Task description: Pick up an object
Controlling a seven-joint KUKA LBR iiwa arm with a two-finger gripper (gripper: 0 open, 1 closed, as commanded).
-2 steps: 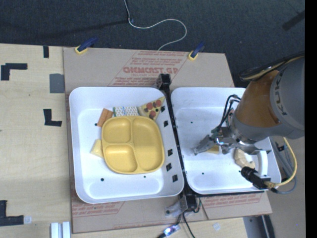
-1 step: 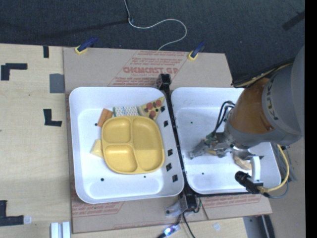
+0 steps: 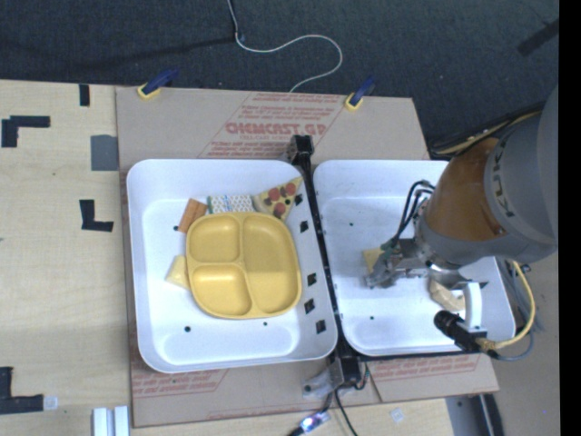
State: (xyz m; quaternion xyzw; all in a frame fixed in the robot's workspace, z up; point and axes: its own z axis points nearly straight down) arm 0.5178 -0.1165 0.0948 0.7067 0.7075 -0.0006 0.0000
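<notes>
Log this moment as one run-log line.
arm: over right bin | pincer: low beside yellowish piece | grasp: unconfirmed | left bin: yellow divided plate

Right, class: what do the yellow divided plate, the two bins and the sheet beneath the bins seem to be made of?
Yellow divided plate: probably moulded plastic, matt, one even colour, rounded compartment ridges.
Left bin and right bin: likely thin formed plastic, smooth white with soft sheen and rounded corners.
Sheet: looks like cardboard, dull brown with red printing.

Robotics lab: two white bins [image 3: 145, 243] on clamped cardboard sheet [image 3: 272, 125], wooden counter [image 3: 54, 243] with black tape marks [image 3: 89, 214], loose cable [image 3: 290, 48], robot arm [image 3: 495, 198] at right.
</notes>
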